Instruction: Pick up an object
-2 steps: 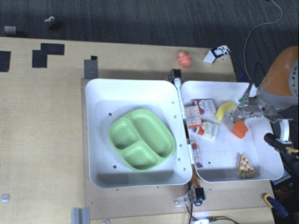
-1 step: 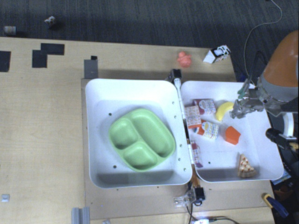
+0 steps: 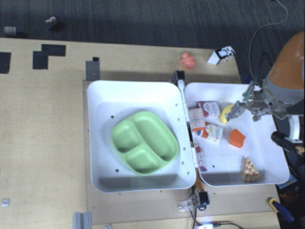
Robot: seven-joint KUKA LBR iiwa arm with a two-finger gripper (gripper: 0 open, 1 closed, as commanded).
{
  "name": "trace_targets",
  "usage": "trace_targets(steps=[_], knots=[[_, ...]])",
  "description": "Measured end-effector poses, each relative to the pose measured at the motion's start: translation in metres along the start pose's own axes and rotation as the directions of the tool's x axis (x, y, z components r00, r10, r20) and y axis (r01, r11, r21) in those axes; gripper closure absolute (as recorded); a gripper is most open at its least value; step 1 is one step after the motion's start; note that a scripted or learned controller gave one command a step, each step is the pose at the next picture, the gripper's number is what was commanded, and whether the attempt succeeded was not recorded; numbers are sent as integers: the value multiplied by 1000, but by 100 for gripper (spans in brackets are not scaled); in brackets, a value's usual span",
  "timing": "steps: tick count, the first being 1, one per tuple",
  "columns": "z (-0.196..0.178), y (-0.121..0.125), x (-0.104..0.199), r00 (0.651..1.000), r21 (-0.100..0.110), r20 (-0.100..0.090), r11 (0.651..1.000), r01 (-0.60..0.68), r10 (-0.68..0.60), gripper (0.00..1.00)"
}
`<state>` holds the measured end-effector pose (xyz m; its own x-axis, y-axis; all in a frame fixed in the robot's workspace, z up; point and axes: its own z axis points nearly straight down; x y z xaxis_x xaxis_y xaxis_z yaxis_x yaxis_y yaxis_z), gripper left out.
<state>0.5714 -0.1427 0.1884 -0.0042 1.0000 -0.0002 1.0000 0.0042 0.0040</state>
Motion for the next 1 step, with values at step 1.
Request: trace_targets(steps=[1], knots=[[90, 21, 10, 1000, -8, 2, 1000, -2, 2, 0]])
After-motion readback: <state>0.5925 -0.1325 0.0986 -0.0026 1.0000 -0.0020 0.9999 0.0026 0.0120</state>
